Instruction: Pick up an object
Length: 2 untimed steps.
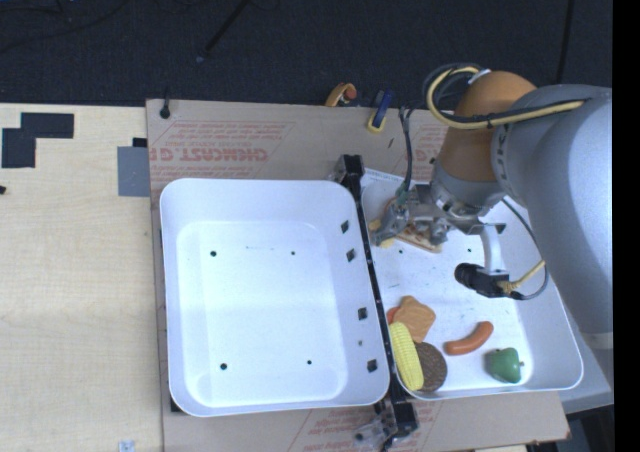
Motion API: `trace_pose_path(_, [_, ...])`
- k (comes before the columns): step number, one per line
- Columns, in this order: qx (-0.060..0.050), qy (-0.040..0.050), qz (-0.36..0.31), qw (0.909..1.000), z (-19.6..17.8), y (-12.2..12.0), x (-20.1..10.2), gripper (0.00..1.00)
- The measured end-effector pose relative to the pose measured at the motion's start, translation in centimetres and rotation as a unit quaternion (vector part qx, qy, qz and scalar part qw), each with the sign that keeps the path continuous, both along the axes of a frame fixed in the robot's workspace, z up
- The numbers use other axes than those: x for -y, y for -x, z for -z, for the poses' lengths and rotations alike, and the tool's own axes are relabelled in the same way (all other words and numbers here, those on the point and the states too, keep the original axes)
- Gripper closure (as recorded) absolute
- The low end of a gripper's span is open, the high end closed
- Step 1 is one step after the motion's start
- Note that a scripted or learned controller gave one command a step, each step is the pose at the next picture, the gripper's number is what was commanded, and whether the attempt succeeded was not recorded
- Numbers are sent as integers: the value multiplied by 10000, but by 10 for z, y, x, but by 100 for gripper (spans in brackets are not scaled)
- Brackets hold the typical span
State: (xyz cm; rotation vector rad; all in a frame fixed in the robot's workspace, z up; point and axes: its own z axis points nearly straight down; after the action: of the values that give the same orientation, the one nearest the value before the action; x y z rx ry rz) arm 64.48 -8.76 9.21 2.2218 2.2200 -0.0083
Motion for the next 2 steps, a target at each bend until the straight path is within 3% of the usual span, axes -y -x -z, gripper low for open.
trace_pose_path(1, [8,-30,-27,10000,-146,46,-74,0])
trace_pose_path(2, [-12,-23,-23,10000,-150,44,-72,100])
